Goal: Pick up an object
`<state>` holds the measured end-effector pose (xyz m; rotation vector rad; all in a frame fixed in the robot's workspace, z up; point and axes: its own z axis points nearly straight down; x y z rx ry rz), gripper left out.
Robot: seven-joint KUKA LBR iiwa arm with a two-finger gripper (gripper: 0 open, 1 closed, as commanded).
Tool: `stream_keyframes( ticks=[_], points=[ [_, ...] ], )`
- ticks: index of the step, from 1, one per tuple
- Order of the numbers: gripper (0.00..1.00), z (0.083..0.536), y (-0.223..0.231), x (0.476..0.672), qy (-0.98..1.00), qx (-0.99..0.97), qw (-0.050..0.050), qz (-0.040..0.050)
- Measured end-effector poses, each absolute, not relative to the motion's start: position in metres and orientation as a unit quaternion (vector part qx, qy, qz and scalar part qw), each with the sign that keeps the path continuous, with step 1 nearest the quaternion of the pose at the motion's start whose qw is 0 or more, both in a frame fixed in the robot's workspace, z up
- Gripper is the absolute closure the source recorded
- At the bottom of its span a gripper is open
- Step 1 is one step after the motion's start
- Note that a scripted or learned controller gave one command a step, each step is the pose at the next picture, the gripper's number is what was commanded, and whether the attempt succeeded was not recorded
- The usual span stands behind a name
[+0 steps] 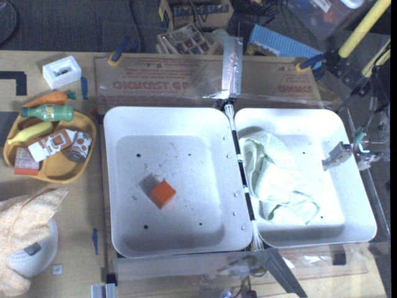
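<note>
Bins sit side by side on your tabletop (pixel 87 241), two shallow white trays meeting at a seam down the middle. Your left bin (pixel 124 129) holds a small orange block (pixel 164 194), lying on the floor of the tray a little left of its centre and toward the near side, well apart from every wall; a grey shadow or scuff sits just beside it on its upper left. Your right bin (pixel 347 191) holds a pale green cloth (pixel 273 179), crumpled and spread from the seam-side wall across the middle of the tray, with a thin looped edge trailing toward the near side. Your claw (pixel 338 154) is at the right bin's far-right rim, a grey piece angled inward over the tray, near the cloth's right edge but apart from it; nothing shows between its fingers, and you cannot tell from this view whether they are spread or closed. Left of the bins, a yellow bowl (pixel 56 169) rests on the tabletop, filled with toy food, including a green bottle (pixel 49 112) and a banana (pixel 28 132). A small white box (pixel 62 71) stands behind the bowl, and a beige cloth (pixel 28 225) lies in front of it at the near-left corner.
</note>
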<state>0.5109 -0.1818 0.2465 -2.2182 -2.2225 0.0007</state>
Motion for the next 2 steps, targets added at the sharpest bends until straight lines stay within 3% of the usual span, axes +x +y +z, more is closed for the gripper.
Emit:
stream_keyframes(
  ticks=[1,2],
  points=[
    [0.00,0.199,-0.075,0.534,-0.763,-0.646,0.001,0.0003],
    [0.00,0.091,-0.103,0.558,-0.680,-0.733,-0.003,-0.0044]
  ],
)
